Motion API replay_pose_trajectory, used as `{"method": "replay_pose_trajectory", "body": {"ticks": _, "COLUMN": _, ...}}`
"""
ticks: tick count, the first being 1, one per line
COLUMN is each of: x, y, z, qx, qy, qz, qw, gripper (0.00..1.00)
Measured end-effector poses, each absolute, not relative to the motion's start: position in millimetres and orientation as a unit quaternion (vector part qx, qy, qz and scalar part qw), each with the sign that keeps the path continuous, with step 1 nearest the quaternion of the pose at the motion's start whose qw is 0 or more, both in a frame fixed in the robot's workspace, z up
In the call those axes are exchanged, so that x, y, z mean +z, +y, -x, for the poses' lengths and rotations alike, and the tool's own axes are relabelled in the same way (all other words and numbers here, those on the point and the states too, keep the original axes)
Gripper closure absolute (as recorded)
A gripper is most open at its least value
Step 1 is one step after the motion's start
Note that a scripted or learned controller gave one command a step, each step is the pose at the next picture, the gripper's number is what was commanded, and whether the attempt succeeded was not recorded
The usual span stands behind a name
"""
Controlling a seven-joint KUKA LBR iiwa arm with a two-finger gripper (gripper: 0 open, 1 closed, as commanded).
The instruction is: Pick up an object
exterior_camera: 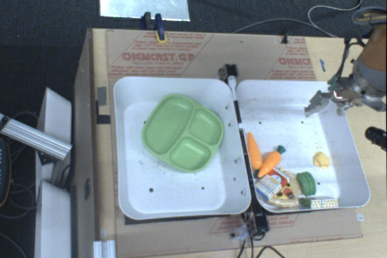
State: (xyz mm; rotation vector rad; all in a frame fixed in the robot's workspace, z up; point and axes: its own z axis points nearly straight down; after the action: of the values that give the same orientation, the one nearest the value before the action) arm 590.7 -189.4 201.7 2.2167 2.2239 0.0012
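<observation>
Nearest the camera, along the front edge of the right bin (357,190), lies the clutter the arm has to choose from: a small printed packet (275,188), a green toy vegetable (306,182) beside it, and a flat patterned strip (323,203) against the front wall. Just behind these sit two orange carrots (261,157), leaning into each other near the divider between the bins, and off to the right a small yellow lump (321,159) lies on its own. In the left bin (130,130) a green divided plate (182,132) rests flat, with nothing on it.

Farther back, over the rear right part of the right bin, the gripper (323,101) hangs above the bin floor. Its fingers look parted and there is nothing between them, though the angle makes the gap hard to judge.

By my reading, the pick has not begun: every item lies at rest in the bins and none is lifted. The yellow lump is the closest candidate, forward of the fingers and well apart from them; the carrots lie farther off, toward the divider. Reach, descent, closing and lift all remain
</observation>
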Motion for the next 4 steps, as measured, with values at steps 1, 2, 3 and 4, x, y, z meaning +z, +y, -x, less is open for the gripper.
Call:
{"method": "replay_pose_trajectory", "body": {"ticks": 1, "x": 103, "y": -161, "z": -561.1, "qx": -0.0005, "qy": 0.708, "qz": -0.707, "qw": -0.001, "gripper": 0.00}}
{"method": "replay_pose_trajectory", "body": {"ticks": 2, "x": 84, "y": -127, "z": -491.5, "qx": 0.0003, "qy": 0.708, "qz": -0.707, "qw": 0.000, "gripper": 0.00}}
{"method": "replay_pose_trajectory", "body": {"ticks": 3, "x": 95, "y": -127, "z": -493.0, "qx": 0.0019, "qy": 0.708, "qz": -0.706, "qw": 0.002, "gripper": 1.00}}
{"method": "replay_pose_trajectory", "body": {"ticks": 4, "x": 95, "y": -128, "z": -492.9, "qx": 0.0017, "qy": 0.708, "qz": -0.706, "qw": 0.002, "gripper": 0.00}}
